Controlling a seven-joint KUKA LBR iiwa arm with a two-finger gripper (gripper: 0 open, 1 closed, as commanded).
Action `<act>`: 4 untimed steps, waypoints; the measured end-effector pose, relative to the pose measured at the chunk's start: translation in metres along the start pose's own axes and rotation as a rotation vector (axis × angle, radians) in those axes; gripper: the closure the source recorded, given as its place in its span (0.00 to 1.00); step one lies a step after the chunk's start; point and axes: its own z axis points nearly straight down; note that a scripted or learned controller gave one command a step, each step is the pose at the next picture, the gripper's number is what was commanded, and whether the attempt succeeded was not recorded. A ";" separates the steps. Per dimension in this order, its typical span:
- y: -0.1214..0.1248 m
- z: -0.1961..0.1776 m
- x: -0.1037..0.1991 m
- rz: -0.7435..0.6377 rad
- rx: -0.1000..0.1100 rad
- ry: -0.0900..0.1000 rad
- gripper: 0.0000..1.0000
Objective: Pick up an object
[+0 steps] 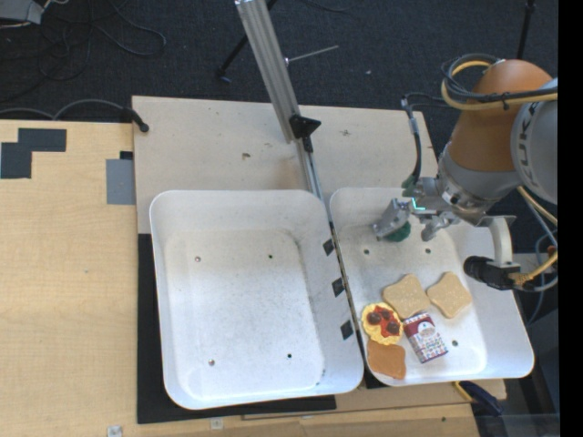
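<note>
My gripper (409, 223) hangs low over the back of the right bin (510, 353), with its fingers spread apart. A small dark green object (397, 233) lies on the bin floor just under the left finger; it is not clamped between the fingers. Nearer the front of the same bin lie two tan bread slices (406, 293) (449, 295), a round pizza-like piece with red topping (382, 322), a small red carton (425, 337) and an orange-brown piece (387, 361).
The left bin (182, 217) sits beside the right one, parted by a rim with black clips (338, 286). A slanted aluminium bar (273, 71) rises behind the bins. Cables and the arm's body stand at the right.
</note>
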 end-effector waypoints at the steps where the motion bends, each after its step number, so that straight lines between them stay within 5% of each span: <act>1: 0.001 -0.002 -0.001 0.001 -0.005 -0.001 0.00; 3: -0.003 0.105 0.004 0.002 -0.003 -0.001 0.00; 4: -0.003 0.105 0.003 0.007 -0.006 -0.001 0.00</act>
